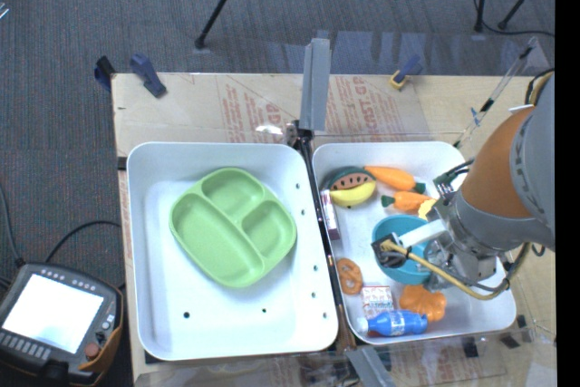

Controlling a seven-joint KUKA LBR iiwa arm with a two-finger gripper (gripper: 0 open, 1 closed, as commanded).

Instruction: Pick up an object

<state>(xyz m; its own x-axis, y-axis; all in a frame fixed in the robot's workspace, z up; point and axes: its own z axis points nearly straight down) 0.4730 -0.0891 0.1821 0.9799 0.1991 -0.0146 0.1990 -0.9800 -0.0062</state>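
**Gripper low over the blue bowl, its state unreadable**

The blue bowl (391, 264) sits upright near the middle of the right bin (408, 147). It is a round, deep, teal-blue dish. Robot hardware crosses its opening, so the left rim and part of the inner wall are plain, while its right side and anything inside it are hidden. The gripper (433, 245) hangs over the bowl's right edge. From this angle I cannot tell how far open it is, or whether it has hold of anything. The grey arm (507, 177) with its orange band covers the bin's right side and is cut off at the frame's edge.

Other things lie around the bowl in the same bin:
- An orange carrot (391, 177) lies towards the far wall.
- A second orange piece (410, 200) lies just below the carrot.
- A watermelon slice (351, 188) lies to the carrot's left.
- A thin pink stick (326, 213) lies along the left wall, too small to identify.
- A brown pretzel (349, 275) lies near the bowl's lower left.
- A small white packet (376, 295) with red print lies below the pretzel. Its print is unreadable.
- A blue bottle (396, 323) lies on its side by the near wall.
- An orange lump (424, 302) lies just above the bottle, its shape unclear.

The left bin (145, 267) holds only a pale green plate (234, 227) with three compartments, lying flat and turned at an angle.

A handheld screen (54, 317) sits at the lower left corner of the view, cut off by the frame.
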